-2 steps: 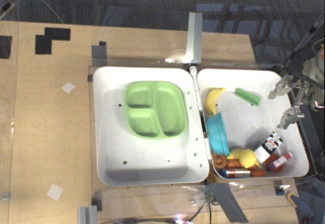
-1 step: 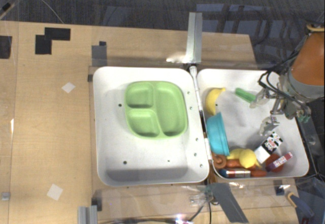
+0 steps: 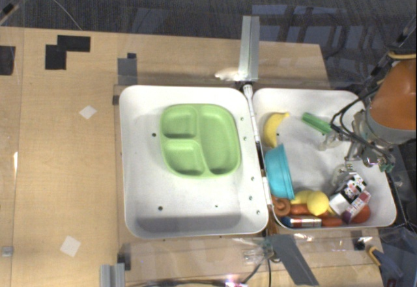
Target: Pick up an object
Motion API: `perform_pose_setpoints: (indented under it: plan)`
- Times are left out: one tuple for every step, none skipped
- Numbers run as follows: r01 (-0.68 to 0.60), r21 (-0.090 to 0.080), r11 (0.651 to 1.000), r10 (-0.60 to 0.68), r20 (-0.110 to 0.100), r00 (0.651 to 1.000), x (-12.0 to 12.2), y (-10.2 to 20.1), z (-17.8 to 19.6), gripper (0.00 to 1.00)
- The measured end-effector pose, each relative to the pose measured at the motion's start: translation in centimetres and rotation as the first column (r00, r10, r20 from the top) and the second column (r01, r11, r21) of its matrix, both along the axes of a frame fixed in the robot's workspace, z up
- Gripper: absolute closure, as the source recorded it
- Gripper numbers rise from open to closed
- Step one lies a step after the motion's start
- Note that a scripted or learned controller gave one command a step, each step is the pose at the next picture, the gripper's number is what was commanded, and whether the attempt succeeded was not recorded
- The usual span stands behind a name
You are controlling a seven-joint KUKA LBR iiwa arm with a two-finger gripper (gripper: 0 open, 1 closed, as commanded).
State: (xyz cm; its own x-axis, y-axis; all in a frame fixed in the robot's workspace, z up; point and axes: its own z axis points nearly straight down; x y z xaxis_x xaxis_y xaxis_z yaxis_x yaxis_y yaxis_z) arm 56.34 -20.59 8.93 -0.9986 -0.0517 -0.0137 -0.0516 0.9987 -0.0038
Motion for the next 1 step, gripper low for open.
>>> perform_pose_setpoints:
  plan:
    - [0.174, 0.003, 0.985, -0.174, 0.001, 0.985, -4.82, 0.12, 0.06, 0.00]
